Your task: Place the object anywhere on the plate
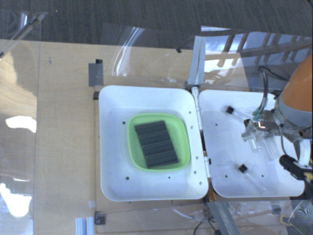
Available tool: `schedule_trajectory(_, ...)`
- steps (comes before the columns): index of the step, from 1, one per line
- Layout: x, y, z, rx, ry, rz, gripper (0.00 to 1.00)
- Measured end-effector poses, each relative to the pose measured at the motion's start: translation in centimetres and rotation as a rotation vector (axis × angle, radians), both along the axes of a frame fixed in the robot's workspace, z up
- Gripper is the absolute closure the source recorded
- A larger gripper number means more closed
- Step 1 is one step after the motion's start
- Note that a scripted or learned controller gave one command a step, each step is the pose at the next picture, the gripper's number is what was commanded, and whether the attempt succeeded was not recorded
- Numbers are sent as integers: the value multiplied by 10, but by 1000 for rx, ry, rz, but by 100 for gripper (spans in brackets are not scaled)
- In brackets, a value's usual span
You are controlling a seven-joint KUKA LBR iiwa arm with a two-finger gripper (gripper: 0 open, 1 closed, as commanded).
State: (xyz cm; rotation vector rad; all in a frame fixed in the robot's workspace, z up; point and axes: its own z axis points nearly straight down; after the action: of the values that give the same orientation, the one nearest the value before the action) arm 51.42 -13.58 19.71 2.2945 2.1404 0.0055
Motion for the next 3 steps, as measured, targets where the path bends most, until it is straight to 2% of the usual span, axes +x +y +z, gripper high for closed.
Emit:
schedule_trajectory(1, 0, 0, 0, 0, 0, 0, 0)
schedule_trajectory(2, 50, -51, -20, -1, 2, 44, 0)
schedule_trajectory(3, 51, -67, 14, -2, 0, 16, 0)
